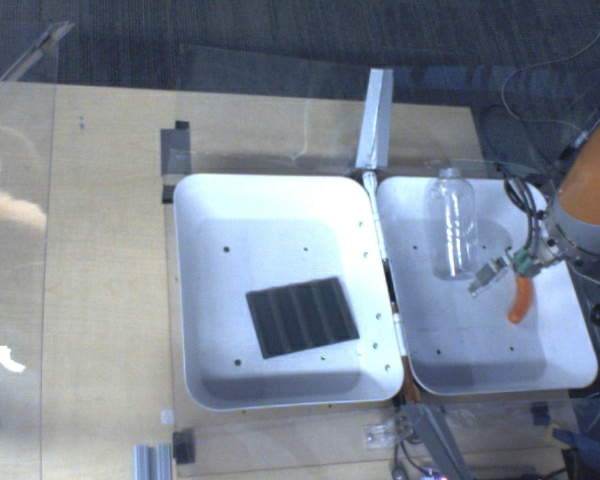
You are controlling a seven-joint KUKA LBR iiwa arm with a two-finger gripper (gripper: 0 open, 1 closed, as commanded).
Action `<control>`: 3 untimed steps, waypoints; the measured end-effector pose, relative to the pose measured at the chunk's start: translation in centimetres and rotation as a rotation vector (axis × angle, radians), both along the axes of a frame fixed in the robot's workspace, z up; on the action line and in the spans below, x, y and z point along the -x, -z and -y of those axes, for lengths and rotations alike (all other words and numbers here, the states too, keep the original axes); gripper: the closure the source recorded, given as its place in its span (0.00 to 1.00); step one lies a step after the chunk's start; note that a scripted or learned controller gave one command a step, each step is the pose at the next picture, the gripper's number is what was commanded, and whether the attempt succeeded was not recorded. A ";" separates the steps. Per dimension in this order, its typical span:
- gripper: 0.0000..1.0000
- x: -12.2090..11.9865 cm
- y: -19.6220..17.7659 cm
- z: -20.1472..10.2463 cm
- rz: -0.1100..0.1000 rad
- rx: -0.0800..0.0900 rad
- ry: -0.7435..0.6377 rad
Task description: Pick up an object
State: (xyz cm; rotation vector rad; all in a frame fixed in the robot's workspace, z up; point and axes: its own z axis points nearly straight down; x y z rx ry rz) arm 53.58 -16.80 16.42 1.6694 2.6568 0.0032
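Note:
A clear plastic bottle (453,224) lies lengthwise in the right bin (560,368), towards its far left part. A small orange carrot-shaped object (520,301) lies to the right of the bin's middle. My gripper (488,276) hangs low over the right bin, just below the bottle's near end and just left of the orange object. Nothing visibly sits in its grasp. In the left bin (210,228) a dark ribbed rectangular mat (302,316) lies flat near the front.
The arm with its orange band (592,183) enters from the right over the right bin's far edge, with cables beside it. A metal post (374,118) stands behind the seam between the bins. Wooden bench surface surrounds both bins.

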 end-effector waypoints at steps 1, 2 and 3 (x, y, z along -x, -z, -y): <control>0.00 -5.6 7.4 -0.6 0.006 0.001 0.051; 0.00 -5.1 6.5 3.2 0.002 0.001 0.143; 0.00 -11.0 7.6 3.6 0.005 0.001 0.134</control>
